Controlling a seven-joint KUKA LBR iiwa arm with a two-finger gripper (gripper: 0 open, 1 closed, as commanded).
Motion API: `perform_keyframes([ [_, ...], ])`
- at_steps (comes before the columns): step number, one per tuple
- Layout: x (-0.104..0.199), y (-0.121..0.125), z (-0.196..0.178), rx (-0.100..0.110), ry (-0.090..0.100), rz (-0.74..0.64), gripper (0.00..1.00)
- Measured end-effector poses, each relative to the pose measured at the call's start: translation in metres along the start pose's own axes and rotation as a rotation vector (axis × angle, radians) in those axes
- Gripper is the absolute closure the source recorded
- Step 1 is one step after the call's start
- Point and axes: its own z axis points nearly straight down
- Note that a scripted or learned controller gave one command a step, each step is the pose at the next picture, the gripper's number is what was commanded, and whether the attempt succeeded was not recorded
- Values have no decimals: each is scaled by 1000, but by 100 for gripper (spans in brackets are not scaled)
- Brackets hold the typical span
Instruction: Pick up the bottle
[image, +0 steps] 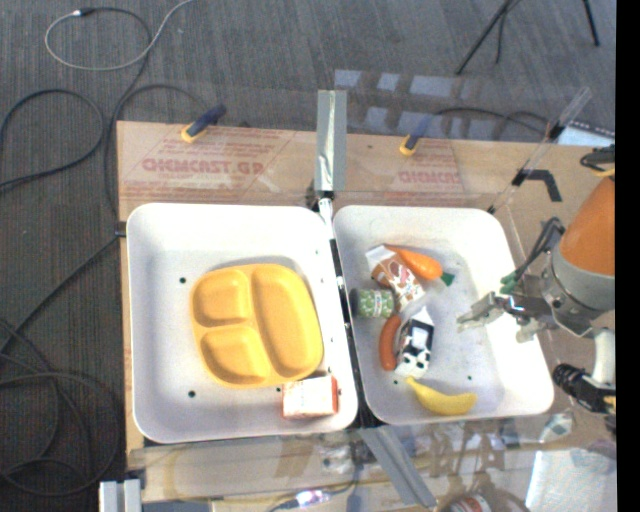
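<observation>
The bottle (376, 303) lies on its side at the left wall of the right bin (500, 380), beside a carrot (418, 263) and a banana (441, 398). The gripper (480, 312) hovers right of it, fingers open, gripping nothing

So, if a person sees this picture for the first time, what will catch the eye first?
Probably the yellow divided tray, large and bright in the middle of the left bin. Next, the cluster of small things in the right bin: a carrot, a green bottle and a banana. The gripper reaches in from the right.
</observation>
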Motion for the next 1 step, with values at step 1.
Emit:
perform_keyframes([
  [1,65,-5,71,-41,2,351,0],
])
